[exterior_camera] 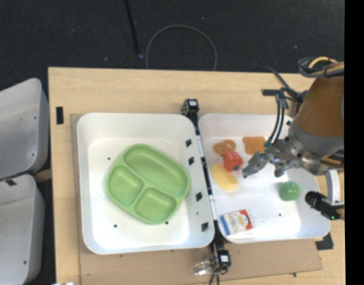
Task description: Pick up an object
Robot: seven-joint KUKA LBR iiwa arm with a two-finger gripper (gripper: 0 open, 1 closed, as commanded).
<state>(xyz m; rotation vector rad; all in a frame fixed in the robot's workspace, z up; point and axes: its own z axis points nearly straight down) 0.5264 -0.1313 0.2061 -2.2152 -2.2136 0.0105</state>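
Several small things lie in the right bin (262,233), and any one would do. Nearest my pincer (266,165) is the red piece (232,160), touching the yellow lump (225,178) below it and the pretzel (224,146) above. An orange piece (253,144) sits just beside them, a green ball (289,190) lies toward my arm, and a flat packet (236,221) rests near the front wall. The left bin (89,230) bears a green tray (147,183).

I judge them all light toy foods, stiff plastic and rather slick. The ball would roll off a poor pinch, and the packet lies too flat to get under. The red piece looks blocky, so I would take it across its short sides, clear of its neighbours.

My pincer hangs low over the bin floor, just right of the red piece. Its grey fingers (251,169) seem spread apart, though the view is blurred there. Nothing sits between them, and I cannot tell whether a tip touches the floor.
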